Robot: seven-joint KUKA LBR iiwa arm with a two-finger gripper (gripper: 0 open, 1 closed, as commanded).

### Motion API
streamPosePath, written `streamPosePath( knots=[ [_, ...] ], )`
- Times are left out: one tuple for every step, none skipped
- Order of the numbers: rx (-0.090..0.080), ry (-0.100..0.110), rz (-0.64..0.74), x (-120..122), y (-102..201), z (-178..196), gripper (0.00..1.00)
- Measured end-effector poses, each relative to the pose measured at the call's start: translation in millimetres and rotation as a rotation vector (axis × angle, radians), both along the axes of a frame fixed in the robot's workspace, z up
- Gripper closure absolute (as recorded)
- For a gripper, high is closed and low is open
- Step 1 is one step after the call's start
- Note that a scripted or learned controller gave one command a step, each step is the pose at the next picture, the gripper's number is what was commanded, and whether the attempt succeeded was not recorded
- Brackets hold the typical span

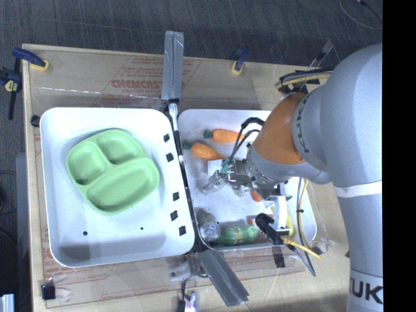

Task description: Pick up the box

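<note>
My gripper (216, 179) is low inside the right bin (195, 119), near its middle, pointing toward the left wall. The grey arm with its orange band (283, 138) covers the right half of that bin. A small red-orange patch (256, 195) peeks out from under the wrist; I cannot tell what it belongs to. Nothing is visibly held at the gripper tip.
Two carrots (225, 135) (206, 151) lie at the back of the right bin. A crushed can (208, 226) and a green bottle (238, 234) lie along its front wall. A green divided plate (114, 169) lies in the left bin (58, 125). A black-marked divider (175, 174) separates the bins.
</note>
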State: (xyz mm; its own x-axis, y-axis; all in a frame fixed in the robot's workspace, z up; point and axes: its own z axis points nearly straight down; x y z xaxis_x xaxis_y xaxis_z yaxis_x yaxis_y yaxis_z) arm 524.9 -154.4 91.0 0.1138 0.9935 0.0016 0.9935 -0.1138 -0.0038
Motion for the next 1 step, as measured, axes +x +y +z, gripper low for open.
streamPosePath(
  knots=[
    [0.001,0.002,0.004,0.3,0.0,9.6,1.00]
  ],
)
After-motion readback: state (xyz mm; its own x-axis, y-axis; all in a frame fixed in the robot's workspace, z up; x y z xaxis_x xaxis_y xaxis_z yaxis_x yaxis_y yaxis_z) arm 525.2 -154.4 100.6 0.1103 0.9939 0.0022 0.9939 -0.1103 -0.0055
